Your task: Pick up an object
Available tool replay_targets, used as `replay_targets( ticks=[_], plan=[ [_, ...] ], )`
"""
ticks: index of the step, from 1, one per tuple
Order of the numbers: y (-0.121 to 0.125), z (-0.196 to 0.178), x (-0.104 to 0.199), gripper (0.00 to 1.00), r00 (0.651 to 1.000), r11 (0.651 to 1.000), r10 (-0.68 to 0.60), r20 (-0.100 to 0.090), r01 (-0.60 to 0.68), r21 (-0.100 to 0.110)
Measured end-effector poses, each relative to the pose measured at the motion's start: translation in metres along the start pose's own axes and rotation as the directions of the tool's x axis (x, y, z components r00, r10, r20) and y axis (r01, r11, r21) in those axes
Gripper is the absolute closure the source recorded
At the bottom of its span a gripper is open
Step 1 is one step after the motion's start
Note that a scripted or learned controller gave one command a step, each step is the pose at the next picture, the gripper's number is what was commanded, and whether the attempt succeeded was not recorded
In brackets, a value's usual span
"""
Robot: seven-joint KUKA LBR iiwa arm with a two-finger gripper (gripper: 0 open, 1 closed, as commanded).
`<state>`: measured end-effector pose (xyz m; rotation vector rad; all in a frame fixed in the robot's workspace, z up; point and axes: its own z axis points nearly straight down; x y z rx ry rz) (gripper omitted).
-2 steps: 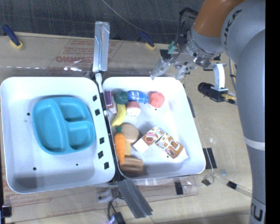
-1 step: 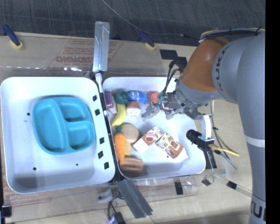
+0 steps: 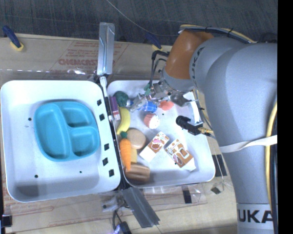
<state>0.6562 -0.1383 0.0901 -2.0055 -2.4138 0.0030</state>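
The tool (image 3: 154,97) is low in the upper part of the right-hand shallow white plastic bin (image 3: 205,167), among a cluster of small toys; whether it is apart or together cannot be told, since the wrist and clutter hide its tip. Nearest it lie a small blue-and-white round piece (image 3: 150,106) and a pinkish-red rounded piece (image 3: 167,105), probably hard moulded plastic: light, smooth and likely slippery, best pinched across the narrow middle.

Down the bin's left wall sit a yellow plastic banana (image 3: 123,120), a tan rounded bread-like lump (image 3: 136,138) and an orange plastic carrot (image 3: 127,153), all stiff and curved, so apt to roll. Toward lower centre, two small printed cardboard cartons (image 3: 169,150) lie flat; they look light and thin, and offer straight edges to grip. The left-hand white bin (image 3: 12,179) holds a turquoise compartment tray (image 3: 66,129).
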Motion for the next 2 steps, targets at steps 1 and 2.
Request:
replay_targets(
  ticks=[1,2],
  plan=[
    [0.002,-0.013,0.0,1.0,1.0,1.0,-0.004,0.002,0.004,-0.003],
    [0.012,-0.108,0.05,1.0,0.996,0.995,-0.094,0.004,0.094,-0.012]
  ],
)
